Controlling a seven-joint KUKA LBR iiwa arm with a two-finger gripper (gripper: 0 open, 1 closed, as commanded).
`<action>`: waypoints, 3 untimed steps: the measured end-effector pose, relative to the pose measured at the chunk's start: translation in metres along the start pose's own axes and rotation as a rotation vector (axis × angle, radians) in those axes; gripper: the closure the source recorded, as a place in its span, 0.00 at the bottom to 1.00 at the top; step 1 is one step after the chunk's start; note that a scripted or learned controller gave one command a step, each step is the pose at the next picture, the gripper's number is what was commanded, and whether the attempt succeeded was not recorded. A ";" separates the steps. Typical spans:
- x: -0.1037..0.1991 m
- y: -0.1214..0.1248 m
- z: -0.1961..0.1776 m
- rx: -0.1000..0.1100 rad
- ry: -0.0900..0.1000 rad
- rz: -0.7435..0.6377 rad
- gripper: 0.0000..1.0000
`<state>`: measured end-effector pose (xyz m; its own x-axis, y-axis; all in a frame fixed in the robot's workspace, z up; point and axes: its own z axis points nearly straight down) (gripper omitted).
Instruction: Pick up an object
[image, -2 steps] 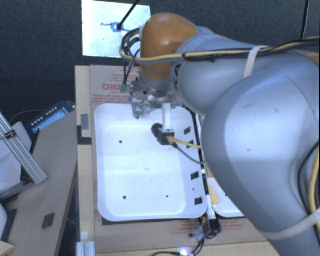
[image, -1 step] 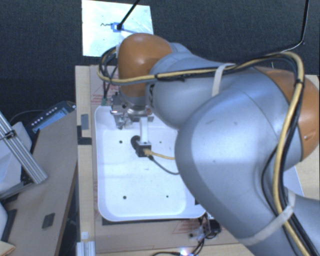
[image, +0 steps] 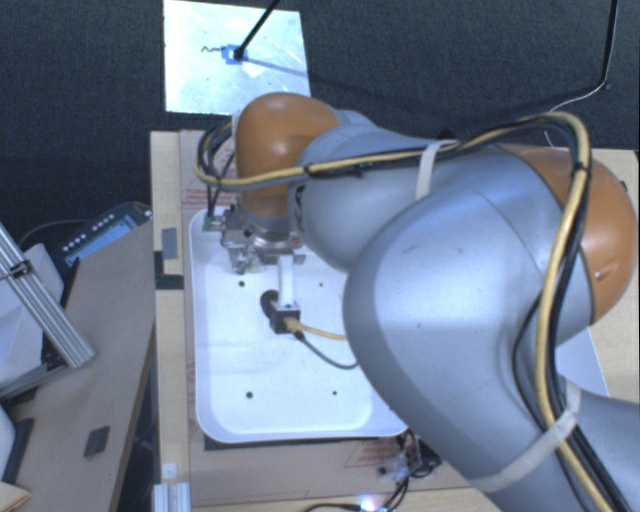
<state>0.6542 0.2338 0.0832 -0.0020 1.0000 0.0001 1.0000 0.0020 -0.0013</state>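
Observation:
My gripper (image: 242, 262) hangs low over the far end of the left white bin (image: 230, 400), close to the bin's back wall. Nothing can be made out in its grasp from this angle. Around it I see bare white bin floor with a few small dark dots. The grey arm with its orange wrist band (image: 275, 150) reaches in from the right, hiding the right bin and the right side of the left one.
A shiny silver sheet (image: 235, 55) lies behind the bins. To the left of the bench are a slanted aluminium rail (image: 45, 315) and a dark device with a blue panel (image: 105, 232). The bench's wooden rim (image: 168, 330) runs along the bin's left side.

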 end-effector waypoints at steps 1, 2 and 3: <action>0.002 -0.078 -0.024 0.002 0.001 0.000 1.00; -0.016 -0.113 -0.194 -0.015 0.007 -0.002 1.00; 0.001 -0.112 -0.125 0.003 -0.001 -0.002 1.00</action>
<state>0.5421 0.2346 0.2079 -0.0041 1.0000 -0.0012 1.0000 0.0041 -0.0045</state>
